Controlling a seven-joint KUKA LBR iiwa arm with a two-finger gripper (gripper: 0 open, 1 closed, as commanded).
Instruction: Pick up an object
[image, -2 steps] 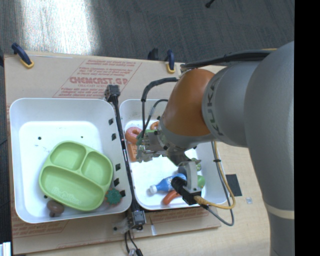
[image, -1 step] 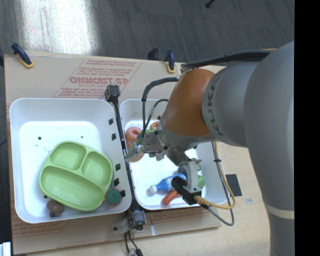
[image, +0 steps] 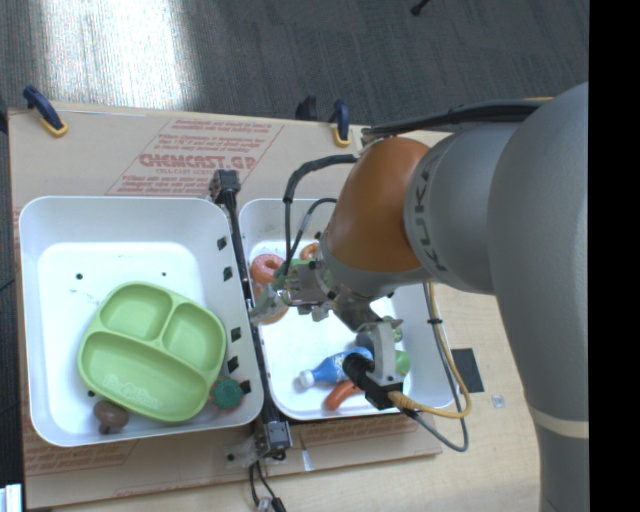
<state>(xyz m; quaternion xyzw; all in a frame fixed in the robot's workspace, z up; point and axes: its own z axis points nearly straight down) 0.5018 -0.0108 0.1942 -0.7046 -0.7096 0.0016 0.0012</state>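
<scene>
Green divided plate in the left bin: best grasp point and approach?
Judging from this view, pinch the raised outer rim of the green three-compartment plastic plate on its upper-left edge, coming straight down. It lies flat, so only the rim gives the fingers a lip. The lower edge is crowded by a brown lump and a dark green piece near the white bin's wall.

The cardboard-covered bench (image: 120, 165), printed with red lettering, carries two shallow white plastic bins side by side: the left bin (image: 40, 330) and the right bin (image: 300, 400), their inner walls touching.
</scene>
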